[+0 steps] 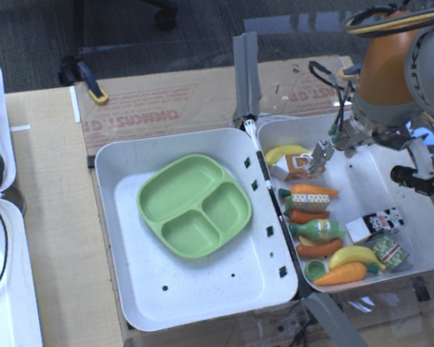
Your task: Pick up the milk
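The milk (375, 223) is a small white carton with black cow patches. It lies on its side in the right bin (410, 181), toward the front right. My gripper (320, 154) hangs at the back left of that bin, right beside an orange and white carton (294, 166). It is well apart from the milk, which lies further front and right. Nothing shows in the gripper's hold.
The right bin also holds a banana (284, 152), a carrot (309, 192), a green bottle (318, 230), a second banana (353, 254), another carrot (342, 274) and a green carton (390, 253). A green divided plate (195, 204) lies in the left bin (136, 284).
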Controlling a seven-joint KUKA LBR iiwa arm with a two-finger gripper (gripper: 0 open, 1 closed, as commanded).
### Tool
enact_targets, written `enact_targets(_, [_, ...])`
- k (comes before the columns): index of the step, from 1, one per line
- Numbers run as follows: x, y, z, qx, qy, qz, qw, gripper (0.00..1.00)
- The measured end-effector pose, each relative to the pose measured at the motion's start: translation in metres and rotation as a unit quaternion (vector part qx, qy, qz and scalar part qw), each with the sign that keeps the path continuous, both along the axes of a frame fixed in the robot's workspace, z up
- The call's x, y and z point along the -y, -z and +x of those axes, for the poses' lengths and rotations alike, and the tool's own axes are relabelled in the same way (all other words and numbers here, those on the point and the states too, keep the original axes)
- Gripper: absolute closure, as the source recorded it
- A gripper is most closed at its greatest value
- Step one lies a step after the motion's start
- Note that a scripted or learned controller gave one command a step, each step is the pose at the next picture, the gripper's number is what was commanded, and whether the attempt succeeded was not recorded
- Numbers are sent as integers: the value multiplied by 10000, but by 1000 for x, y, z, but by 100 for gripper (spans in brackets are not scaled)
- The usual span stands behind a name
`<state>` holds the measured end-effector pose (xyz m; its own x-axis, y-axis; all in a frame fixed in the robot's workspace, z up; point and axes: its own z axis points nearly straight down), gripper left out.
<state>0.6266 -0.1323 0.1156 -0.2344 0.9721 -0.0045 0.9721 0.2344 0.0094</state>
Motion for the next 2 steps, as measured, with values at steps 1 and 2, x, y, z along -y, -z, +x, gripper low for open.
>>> enact_targets(1, [-7, 10, -6, 46, 594, 29, 9982, 0])
enact_targets(2, [-11, 10, 2, 48, 208, -31, 9998, 0])
